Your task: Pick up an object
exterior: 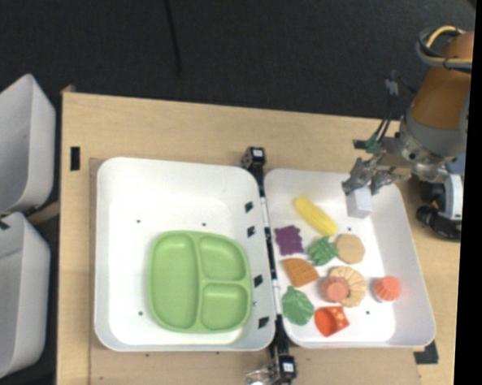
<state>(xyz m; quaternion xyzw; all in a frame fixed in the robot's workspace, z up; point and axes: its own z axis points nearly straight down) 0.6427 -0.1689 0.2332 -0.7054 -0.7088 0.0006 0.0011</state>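
The gripper [361, 191] hovers over the right bin's [409, 239] far edge, jaw state impossible to tell, so it should drop squarely over the nearby corn [315, 216], clear of neighbours.

Overhead, slanted — both bins [107, 244]

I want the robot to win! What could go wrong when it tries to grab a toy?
The toys sit crowded: the green leafy piece, tan round piece and shell-shaped piece nearly touch, so the gripper might bump neighbours or pinch two together. The yellow corn looks rounded and might roll away.
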